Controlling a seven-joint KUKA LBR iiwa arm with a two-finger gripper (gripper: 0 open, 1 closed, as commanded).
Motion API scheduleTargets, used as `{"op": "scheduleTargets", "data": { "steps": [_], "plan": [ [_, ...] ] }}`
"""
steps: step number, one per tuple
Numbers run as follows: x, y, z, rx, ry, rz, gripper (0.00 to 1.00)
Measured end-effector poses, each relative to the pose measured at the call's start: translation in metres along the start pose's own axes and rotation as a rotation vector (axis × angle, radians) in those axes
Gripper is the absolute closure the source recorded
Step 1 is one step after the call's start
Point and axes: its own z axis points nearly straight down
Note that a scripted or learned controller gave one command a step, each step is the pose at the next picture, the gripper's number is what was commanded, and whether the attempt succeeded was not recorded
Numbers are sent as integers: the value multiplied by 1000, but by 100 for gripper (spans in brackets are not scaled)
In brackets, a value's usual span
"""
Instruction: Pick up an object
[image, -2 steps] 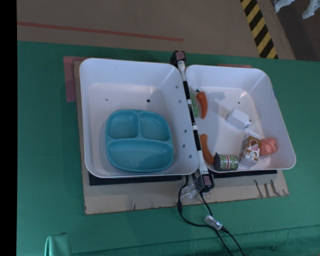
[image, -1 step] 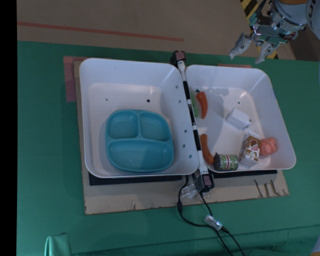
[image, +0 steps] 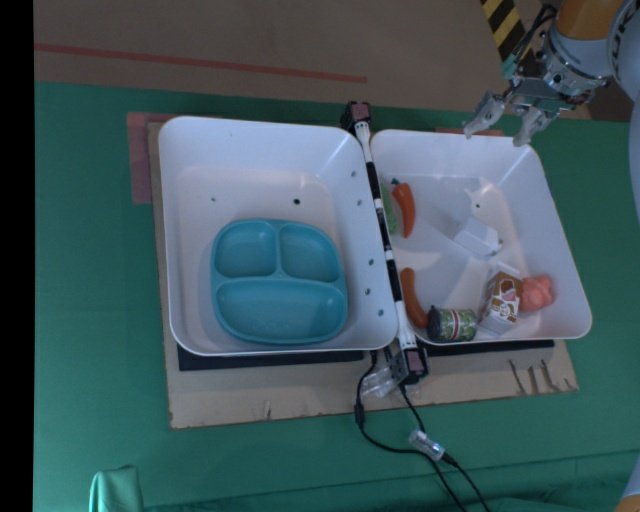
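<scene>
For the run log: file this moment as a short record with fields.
end effector: open, above the right bin's far rim, holding nothing
left bin: blue divided plate
right bin: carrot, white block, sausage, small can, small carton, pink toy
task status: nothing picked yet

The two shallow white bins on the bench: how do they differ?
The left white bin holds one thing, a teal plastic plate with three compartments. The right white bin holds several small items, among them an orange carrot-like piece and a small dark can. The open two-finger gripper hangs over the right bin's far rim, not the left's. Both are white, shallow and alike in shape.
</scene>
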Motion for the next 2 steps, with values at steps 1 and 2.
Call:
{"op": "scheduleTargets", "data": {
  "steps": [1, 2],
  "plan": [
    [-3, 2, -20, -15, -7, 6, 100],
    [-3, 2, -20, -15, -7, 5, 0]
  ]
}}
